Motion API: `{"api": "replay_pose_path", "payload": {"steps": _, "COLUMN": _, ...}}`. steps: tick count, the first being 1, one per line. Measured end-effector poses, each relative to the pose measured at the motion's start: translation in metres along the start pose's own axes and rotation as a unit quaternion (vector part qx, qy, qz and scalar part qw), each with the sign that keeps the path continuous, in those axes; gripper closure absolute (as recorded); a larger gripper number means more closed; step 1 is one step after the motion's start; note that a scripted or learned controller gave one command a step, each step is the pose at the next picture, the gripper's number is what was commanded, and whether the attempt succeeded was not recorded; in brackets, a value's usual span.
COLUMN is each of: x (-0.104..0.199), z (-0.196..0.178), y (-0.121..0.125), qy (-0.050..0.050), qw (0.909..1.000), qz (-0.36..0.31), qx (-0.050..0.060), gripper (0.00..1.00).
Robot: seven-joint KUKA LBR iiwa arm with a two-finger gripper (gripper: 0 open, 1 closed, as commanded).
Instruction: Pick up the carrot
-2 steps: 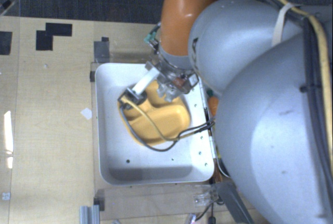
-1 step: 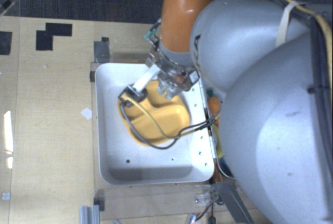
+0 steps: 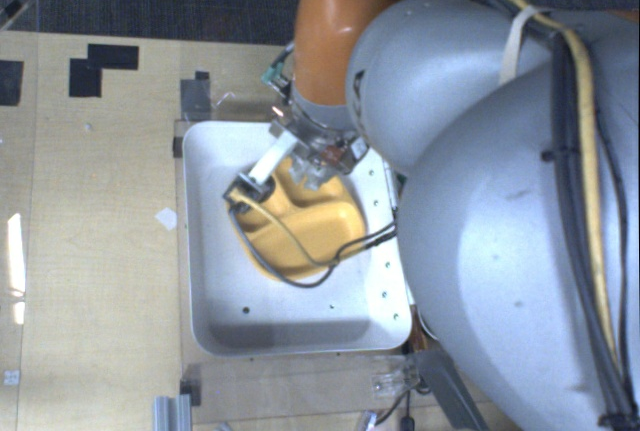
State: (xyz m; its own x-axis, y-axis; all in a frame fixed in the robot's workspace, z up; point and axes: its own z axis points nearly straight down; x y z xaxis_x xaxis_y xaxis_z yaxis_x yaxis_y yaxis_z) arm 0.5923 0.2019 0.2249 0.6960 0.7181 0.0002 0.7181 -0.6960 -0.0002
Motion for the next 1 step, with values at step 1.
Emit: {"api": "replay_pose_path", "payload": {"steps": 1, "x": 0.0018, "z": -0.01, "y": -0.0003, "qy": 0.001, "qw": 1.0, "qz": -0.003, "qx": 0.0, "gripper": 1.0}}
